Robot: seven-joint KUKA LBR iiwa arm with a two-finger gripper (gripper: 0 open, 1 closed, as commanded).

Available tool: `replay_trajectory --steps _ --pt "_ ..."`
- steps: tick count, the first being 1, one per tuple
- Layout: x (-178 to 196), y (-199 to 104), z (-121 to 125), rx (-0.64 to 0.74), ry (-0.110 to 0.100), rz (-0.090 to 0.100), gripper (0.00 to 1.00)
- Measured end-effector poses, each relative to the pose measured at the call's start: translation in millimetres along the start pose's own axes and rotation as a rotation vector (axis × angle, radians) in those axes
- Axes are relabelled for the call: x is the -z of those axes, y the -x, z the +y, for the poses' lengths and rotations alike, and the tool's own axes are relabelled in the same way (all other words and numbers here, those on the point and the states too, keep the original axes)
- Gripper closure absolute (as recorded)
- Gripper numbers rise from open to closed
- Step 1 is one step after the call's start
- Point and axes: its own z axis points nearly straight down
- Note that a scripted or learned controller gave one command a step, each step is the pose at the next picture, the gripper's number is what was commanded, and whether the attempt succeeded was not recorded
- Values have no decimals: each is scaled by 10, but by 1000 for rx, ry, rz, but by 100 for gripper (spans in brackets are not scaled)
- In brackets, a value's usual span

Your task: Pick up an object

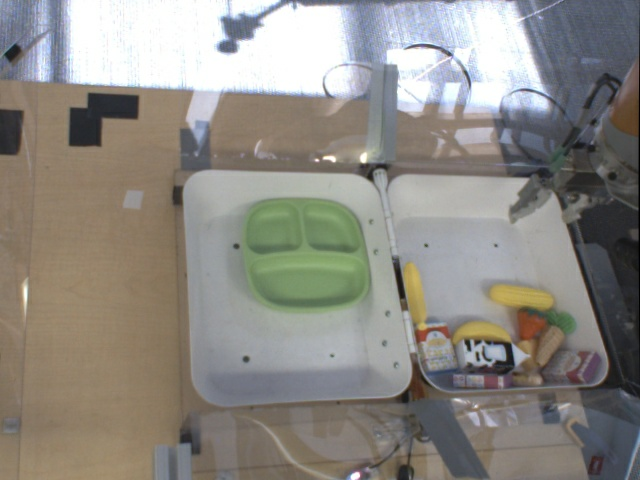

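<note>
Pick: not started | end effector [540, 200] over right bin [470, 238] far corner, grip state unclear | toys [505, 343] untouched

1. You see the arm [612, 148] at the right edge: grey/silver metal body, pale and slightly shiny.
2. Orange band [628, 108] shows at the top-right corner, above the wrist.
3. Black cables [578, 118] loop along the wrist w/ thin dark tubing.
4. Gripper [540, 198]: light grey, slim tapered fingers, small and blurry; no markings or screws you can make out.
</note>
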Motion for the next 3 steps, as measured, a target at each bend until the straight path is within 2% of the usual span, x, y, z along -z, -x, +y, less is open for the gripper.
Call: replay_trajectory --steps 1,2,3 --pt "-436 128 603 262 2 -1 0" --pt "578 379 560 261 5 -3 0" --pt "-492 373 818 362 1 0 0"
